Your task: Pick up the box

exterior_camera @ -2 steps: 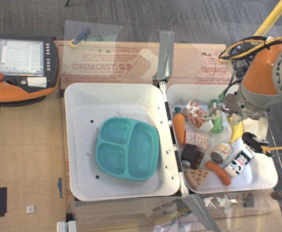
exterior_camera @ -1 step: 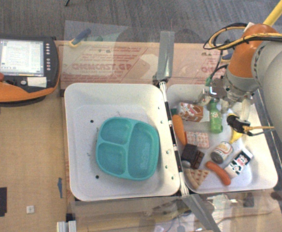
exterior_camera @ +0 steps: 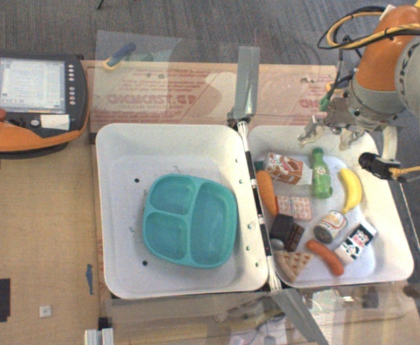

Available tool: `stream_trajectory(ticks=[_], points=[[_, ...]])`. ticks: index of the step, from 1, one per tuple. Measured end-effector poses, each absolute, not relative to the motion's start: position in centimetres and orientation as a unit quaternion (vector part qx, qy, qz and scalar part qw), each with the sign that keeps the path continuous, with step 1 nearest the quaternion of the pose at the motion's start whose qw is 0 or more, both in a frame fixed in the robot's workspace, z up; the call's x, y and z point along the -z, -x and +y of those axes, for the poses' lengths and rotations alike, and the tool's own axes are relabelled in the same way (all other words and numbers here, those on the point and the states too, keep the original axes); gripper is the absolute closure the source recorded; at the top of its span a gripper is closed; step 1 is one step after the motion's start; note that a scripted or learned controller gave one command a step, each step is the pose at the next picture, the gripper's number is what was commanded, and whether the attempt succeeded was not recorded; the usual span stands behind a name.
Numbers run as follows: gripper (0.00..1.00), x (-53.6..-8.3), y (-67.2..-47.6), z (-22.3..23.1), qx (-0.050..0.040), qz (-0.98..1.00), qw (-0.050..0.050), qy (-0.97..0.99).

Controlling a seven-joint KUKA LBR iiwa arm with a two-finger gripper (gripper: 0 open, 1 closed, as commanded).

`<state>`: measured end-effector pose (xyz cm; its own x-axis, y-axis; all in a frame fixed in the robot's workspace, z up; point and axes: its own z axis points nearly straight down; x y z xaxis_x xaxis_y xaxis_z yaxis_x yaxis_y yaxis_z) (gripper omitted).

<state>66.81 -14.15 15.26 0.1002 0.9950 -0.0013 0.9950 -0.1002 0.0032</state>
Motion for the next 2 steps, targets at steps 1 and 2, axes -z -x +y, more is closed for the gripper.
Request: stream_trajectory(ticks=[1,2], points=[[0.00,-11.4,-63.8,-13.6,-0.0095,0.646,0.009,-0.763],[0.00,-10.8,-59.9,-11.1,-0.0157,0.699,0.025,-0.714]])
